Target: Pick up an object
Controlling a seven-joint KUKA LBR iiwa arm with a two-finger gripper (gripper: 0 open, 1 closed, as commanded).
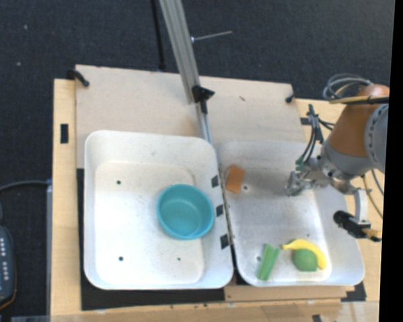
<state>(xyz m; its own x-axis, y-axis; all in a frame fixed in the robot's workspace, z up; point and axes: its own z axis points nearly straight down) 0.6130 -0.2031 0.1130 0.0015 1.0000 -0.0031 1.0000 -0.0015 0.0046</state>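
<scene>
Front edge: two white bins sit side by side on the bench [62,183], the left bin [98,266] and the right bin [347,269], rims touching down the middle.
Green stick: a green stick [268,262] lies near the front of the right bin, tilted a little off upright in the view.
Green ball: a green ball [305,260] sits just to the stick's right, touching a yellow piece.
Yellow piece: the yellow piece [303,246] curves over and around the ball's top and right side, looks banana-shaped.
Orange block: an orange block [234,179] rests at the right bin's left wall, toward the back, well apart from the front cluster.
Bowl: a teal bowl [185,211] stands upright in the left bin, close to the dividing rims, opening up.
Arm: the arm [354,135] comes in from the right, orange band showing above the wrist.
Gripper: the gripper [296,184] hangs over the back half of the right bin, and nothing shows between its tips; open or closed, I cannot tell.
Objects versus gripper: block off to its left at about the same depth, the stick, ball and yellow piece in front of it, nearer the camera; none touching it.
Pole: a grey pole [182,48] slants down from the top to the back of the bins.
</scene>
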